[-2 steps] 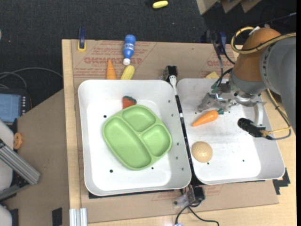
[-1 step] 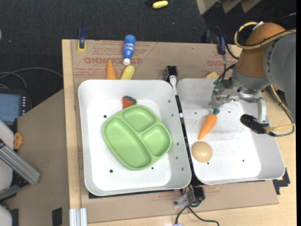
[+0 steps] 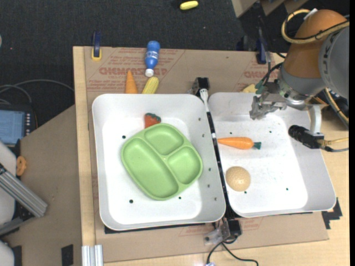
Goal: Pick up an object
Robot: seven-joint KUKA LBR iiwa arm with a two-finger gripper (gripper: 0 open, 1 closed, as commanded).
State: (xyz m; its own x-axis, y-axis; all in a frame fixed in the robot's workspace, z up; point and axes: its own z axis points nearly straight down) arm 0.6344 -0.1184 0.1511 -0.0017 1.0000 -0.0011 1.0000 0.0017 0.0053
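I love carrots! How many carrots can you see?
2. One carrot lies in the right bin, above a tan ball. Another carrot sits on the board behind the left bin. More may hide under the green plate.

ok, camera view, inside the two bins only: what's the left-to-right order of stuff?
green divided plate → carrot in the right bin → gripper above that bin's far side. Strawberry and tan ball left out, since they overlap the plate and the carrot in x.
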